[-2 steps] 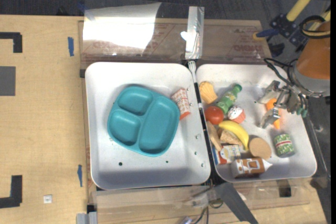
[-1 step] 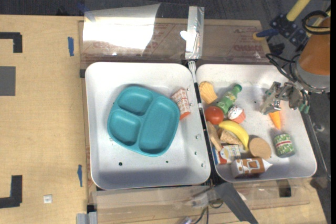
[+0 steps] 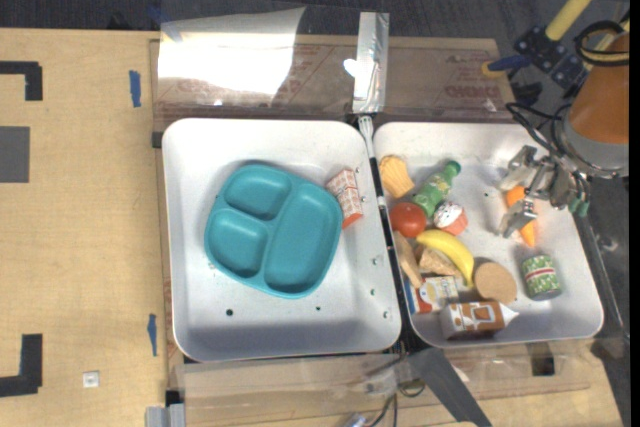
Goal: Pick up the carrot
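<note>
The carrot [image 3: 527,231] is a small orange piece lying near the right side of the right bin [image 3: 580,315]. Its upper part is crossed by grey metal from the gripper. My gripper [image 3: 527,193] hangs low over the carrot, directly above its upper end, reaching in from the right under the arm's orange band [image 3: 605,105]. From this angle I cannot make out whether the carrot is gripped or merely lies beneath the gripper.
The right bin also holds corn [image 3: 395,175], a green bottle [image 3: 437,187], a tomato [image 3: 408,218], a banana [image 3: 447,253], a brown disc [image 3: 495,280], a green can [image 3: 541,275] and a brown carton [image 3: 472,317]. The left bin [image 3: 200,315] holds a teal divided plate [image 3: 272,228] and a small can [image 3: 346,195].
</note>
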`<state>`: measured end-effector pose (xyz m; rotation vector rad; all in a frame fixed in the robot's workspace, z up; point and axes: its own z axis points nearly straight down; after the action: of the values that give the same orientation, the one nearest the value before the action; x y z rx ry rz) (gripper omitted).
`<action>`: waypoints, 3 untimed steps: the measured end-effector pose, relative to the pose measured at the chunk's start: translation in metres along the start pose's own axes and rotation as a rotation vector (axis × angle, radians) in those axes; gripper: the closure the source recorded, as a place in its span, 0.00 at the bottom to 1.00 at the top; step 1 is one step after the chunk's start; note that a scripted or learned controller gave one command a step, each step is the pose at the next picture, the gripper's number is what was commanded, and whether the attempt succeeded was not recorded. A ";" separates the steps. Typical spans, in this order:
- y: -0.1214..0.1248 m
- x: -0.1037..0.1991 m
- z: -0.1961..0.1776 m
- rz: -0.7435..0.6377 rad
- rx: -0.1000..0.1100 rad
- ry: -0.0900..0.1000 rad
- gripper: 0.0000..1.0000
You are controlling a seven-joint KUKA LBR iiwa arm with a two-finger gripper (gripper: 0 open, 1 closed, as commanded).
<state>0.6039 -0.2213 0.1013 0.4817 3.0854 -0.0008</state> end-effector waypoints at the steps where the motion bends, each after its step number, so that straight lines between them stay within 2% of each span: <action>1: -0.006 0.027 0.013 0.120 -0.002 0.012 0.00; 2: -0.005 0.023 -0.001 0.118 0.000 -0.002 1.00; 3: 0.007 0.084 -0.072 0.318 0.004 0.013 1.00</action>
<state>0.5251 -0.1893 0.1716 0.9678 2.9832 0.0013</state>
